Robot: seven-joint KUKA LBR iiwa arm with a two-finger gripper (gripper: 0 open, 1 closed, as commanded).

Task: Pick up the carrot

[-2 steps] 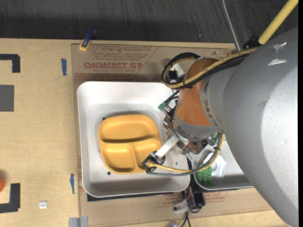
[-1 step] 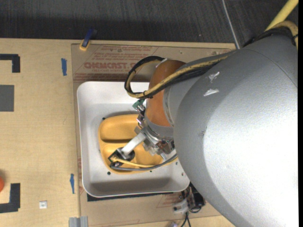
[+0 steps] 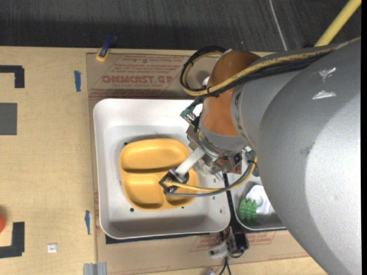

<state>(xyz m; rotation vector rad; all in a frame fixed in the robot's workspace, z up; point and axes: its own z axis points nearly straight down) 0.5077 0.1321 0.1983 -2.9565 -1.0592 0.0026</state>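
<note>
My hand [image 3: 221, 164] by yellow dish [image 3: 149, 153], can't tell if open; may grab dish, not carrot.

One fixed overhead cam, angled down on bench [image 3: 46, 153] w/ bins [image 3: 102, 153], arm [image 3: 309, 153] from right.

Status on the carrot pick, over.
Gripper over left bin, beside yellow dish. Carrot unconfirmed; arm covers most of right bin. Green thing there.

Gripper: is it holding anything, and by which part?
Cannot be told: the gripper hangs over the yellow moulded piece in the white bin, any hold hidden.
</note>
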